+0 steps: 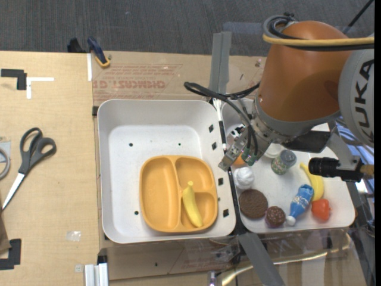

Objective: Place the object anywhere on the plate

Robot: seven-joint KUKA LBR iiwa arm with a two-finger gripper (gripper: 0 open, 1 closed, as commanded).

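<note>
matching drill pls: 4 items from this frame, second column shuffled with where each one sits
Items:
1. banana
2. scissors
3. cookie
4. blue bottle

Places:
A. on the bench, left of both bins
B. right bin, next to the tomato
C. on the yellow plate, left bin
D. right bin, just below the white ball

Pairs: 1-C, 2-A, 3-D, 4-B

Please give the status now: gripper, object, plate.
Gripper low over right bin's left edge. Yellow toy banana lies in orange divided plate. Nothing blocking.
</note>
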